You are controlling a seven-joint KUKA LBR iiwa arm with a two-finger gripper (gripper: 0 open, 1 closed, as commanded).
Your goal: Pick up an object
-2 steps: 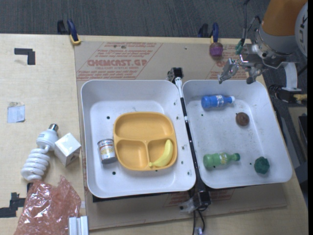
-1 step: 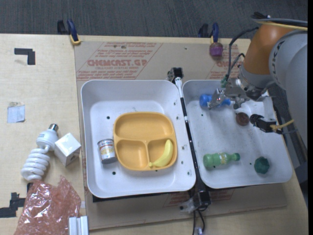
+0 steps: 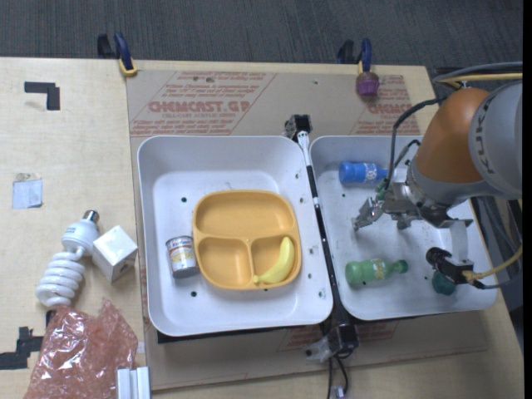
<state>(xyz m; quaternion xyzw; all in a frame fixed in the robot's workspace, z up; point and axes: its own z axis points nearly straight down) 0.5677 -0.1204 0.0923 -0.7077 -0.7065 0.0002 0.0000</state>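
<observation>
In right bin [image 3: 478, 302]: claw [image 3: 366, 215] spread, grasping nothing, hovers mid-bin. Green bottle [image 3: 375, 270] lies at its 6 o'clock, blue bottle [image 3: 359, 173] at 12 (both near). Advice: centre over green bottle's middle, descend straight, pinch across its width.

The bench [image 3: 75, 165] bears two bins [image 3: 166, 298], a bulb [image 3: 65, 264] and a cube [image 3: 115, 252].

blue bottle [image 3: 360, 173]: lying on its side, far end of the right bin [image 3: 332, 160]
green bottle [image 3: 374, 270]: on its side, near end of that bin
teal object [image 3: 443, 283]: small, by the bin's near right corner
</observation>
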